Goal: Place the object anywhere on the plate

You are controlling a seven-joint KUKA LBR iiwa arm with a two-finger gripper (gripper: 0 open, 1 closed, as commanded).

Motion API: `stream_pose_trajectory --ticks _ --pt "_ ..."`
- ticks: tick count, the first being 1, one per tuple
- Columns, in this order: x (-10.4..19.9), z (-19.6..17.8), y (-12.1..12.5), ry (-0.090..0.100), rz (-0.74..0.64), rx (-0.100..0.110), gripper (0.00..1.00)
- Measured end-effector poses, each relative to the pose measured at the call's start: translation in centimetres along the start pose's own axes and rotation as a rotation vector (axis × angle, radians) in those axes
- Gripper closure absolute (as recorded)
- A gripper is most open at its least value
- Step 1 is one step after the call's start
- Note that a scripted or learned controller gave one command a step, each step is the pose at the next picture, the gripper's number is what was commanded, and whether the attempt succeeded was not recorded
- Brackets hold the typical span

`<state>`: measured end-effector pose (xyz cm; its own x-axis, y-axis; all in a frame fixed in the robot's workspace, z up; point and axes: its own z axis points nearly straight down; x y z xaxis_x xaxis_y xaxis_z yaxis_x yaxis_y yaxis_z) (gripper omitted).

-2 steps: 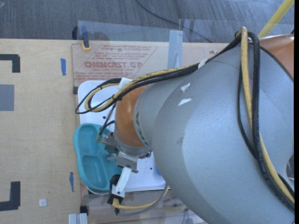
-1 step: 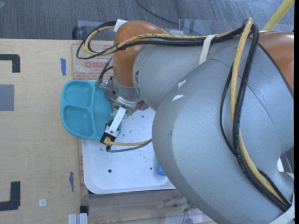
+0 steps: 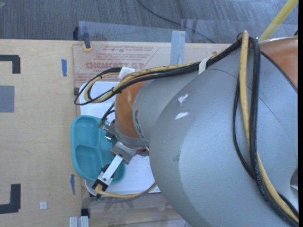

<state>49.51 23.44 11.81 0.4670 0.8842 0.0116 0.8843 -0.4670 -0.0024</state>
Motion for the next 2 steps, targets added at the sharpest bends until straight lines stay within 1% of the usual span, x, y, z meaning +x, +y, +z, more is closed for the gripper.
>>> stream_pose_trajectory --ticks 1,2 --pt "-2.3 -6.3 1.5 0.021 0.132 0.009 1.00" --pt "1.5 -10.3 4.0 -0.012 0.460 -0.003 1.00"
